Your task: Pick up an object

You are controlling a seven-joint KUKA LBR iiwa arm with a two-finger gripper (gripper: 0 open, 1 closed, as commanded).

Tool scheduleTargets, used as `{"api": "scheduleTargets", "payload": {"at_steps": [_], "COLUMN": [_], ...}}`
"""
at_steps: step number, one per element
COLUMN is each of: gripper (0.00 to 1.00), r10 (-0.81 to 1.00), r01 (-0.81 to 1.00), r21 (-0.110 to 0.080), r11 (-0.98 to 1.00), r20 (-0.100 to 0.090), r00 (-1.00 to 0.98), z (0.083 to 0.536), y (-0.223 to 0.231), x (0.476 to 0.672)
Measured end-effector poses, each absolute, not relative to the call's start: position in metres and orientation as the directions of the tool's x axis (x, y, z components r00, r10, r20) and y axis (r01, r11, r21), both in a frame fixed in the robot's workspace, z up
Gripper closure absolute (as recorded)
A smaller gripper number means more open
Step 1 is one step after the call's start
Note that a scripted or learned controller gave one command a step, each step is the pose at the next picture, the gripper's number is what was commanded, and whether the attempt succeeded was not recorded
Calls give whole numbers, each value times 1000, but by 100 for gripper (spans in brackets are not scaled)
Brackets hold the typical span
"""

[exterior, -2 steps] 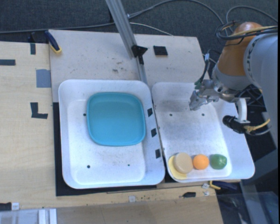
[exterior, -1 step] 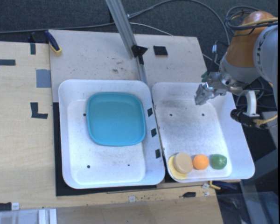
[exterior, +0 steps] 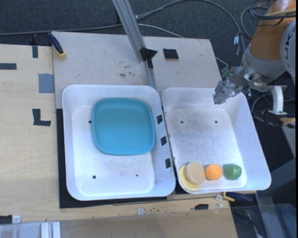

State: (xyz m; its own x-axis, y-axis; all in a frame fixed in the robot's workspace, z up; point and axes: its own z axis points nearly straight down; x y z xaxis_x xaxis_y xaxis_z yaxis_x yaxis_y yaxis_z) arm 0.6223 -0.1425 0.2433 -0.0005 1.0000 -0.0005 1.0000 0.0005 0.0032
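Along the near wall of the right bin (exterior: pixel 248 128) lie three small objects in a row: a tan round piece (exterior: pixel 194 172) resting on something yellow, an orange ball (exterior: pixel 213 172) and a green ball (exterior: pixel 232 171). My gripper (exterior: pixel 220 96) hangs over the far right corner of that bin, well away from the three objects, pointing down and to the left. Nothing shows between its fingertips.
The left bin (exterior: pixel 77 143) holds a light blue square plate (exterior: pixel 123 125). A slanted metal pole (exterior: pixel 133 26) rises behind the bins. Black cables run across the dark floor at the back, and the arm's grey and orange body (exterior: pixel 273 33) fills the right side.
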Motion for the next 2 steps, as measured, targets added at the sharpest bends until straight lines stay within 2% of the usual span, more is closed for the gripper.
{"api": "scheduleTargets", "payload": {"at_steps": [2], "gripper": [100], "r10": [1000], "r01": [1000], "r21": [0], "r11": [4], "r20": [1], "r00": [-4], "z": [254], "y": [-36], "x": [609]}}
